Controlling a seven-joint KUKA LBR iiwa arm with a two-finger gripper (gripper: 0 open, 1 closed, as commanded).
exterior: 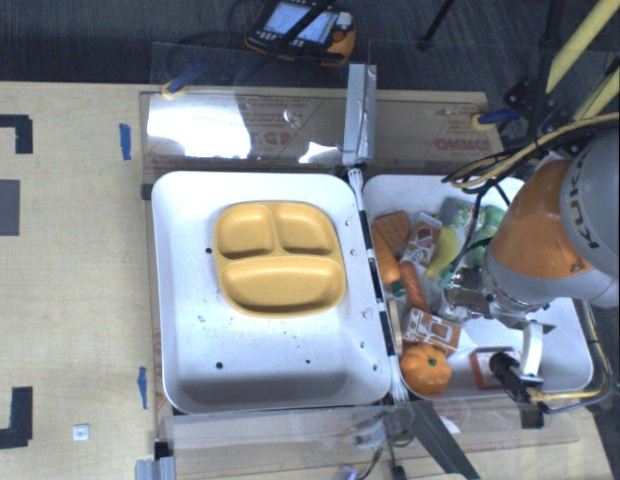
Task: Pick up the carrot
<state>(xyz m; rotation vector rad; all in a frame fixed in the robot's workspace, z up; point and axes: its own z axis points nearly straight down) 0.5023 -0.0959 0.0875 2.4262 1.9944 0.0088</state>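
**Claw low over crowded bin, carrot just to its side**

The robot arm (535, 233) reaches in over the right bin (580, 363), its claw (468, 293) low among a jumble of toy food. The carrot (412, 288) lies in that bin's left half, near the wall shared with the left bin (180, 368) — just beside the claw, toward the view's left. Its long axis runs roughly from far left to near right, at a slant to the bin wall. A grasp would therefore likely call for a short shift leftward and a closing across the narrow width.

A printed packet (431, 330) sits at the carrot's near end, with a small pumpkin (426, 368) just past it, and this crowding could spoil the grip. The wrist's bulk covers the claw from above — whether it is spread or pressed together cannot be told. An orange slab (390, 230) and a second orange piece (386, 265) against the wall are hard to tell from the carrot. A yellow plate (280, 258) rests in the left bin.
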